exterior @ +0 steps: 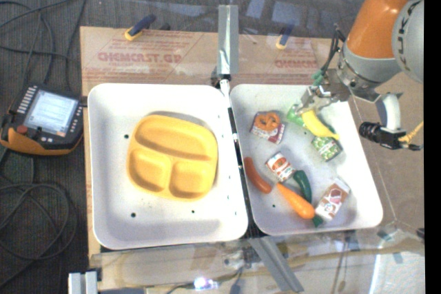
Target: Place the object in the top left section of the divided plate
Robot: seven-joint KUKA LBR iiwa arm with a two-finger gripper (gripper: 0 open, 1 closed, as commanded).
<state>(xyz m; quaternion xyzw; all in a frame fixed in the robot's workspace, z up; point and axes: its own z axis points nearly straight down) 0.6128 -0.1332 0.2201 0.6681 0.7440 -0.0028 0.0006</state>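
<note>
**Two bins, arm over the right one**

You see the arm (pixel 386 24) reaching in from the upper right, its orange band high and its wrist tilted down and leftward over the far corner of the right bin (pixel 365 217). The jaws (pixel 308 105) sit low at the bin's upper part, right at the corn cob (pixel 315 122); their tips touch or overlap its green end, but you cannot tell whether they are wide, narrow or holding it.

Your yellow divided plate (pixel 176 156) lies in the left bin (pixel 110 217), well apart from the arm, with one long section on the far side and two smaller ones nearer you.

Around the corn in the right bin you have an orange packet (pixel 267 125) to its left, a green packet (pixel 326 147) just beside it, a small can (pixel 280 166), a red sausage (pixel 257 176), a carrot (pixel 296 201), a green pepper (pixel 302 182) and a small carton (pixel 331 200).

On the worktop's left, outside the bins, a handheld control pad (pixel 45 117) rests with its screen lit.
</note>
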